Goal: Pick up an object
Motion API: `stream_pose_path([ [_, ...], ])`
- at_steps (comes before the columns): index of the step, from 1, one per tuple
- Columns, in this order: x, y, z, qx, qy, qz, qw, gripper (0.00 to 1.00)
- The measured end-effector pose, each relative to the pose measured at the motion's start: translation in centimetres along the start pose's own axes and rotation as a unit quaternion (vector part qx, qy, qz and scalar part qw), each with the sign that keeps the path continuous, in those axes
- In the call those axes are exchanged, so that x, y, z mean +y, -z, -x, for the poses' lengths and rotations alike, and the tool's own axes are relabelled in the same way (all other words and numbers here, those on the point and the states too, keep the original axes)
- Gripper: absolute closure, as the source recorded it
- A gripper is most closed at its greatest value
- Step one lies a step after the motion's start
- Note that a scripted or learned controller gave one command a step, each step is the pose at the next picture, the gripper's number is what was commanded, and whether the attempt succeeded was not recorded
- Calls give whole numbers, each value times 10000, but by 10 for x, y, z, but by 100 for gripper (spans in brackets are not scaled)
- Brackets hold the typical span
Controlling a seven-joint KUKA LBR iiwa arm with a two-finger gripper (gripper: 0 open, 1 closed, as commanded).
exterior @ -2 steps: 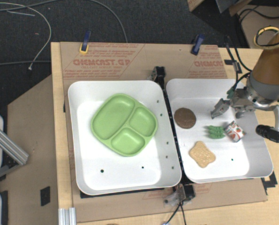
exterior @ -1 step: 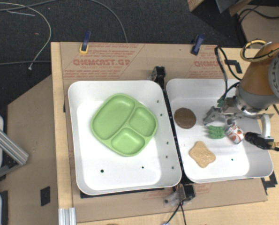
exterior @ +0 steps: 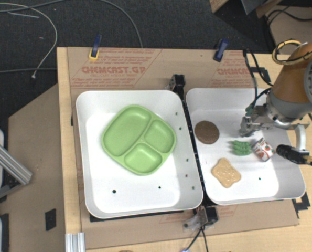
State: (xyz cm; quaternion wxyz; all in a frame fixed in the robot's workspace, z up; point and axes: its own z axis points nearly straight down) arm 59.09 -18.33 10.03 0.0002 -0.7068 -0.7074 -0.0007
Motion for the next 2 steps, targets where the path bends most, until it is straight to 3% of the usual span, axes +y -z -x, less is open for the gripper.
stream_pose_path([
  [2, -2, 101, 7, -20, -3, 33, 10000, 100],
])
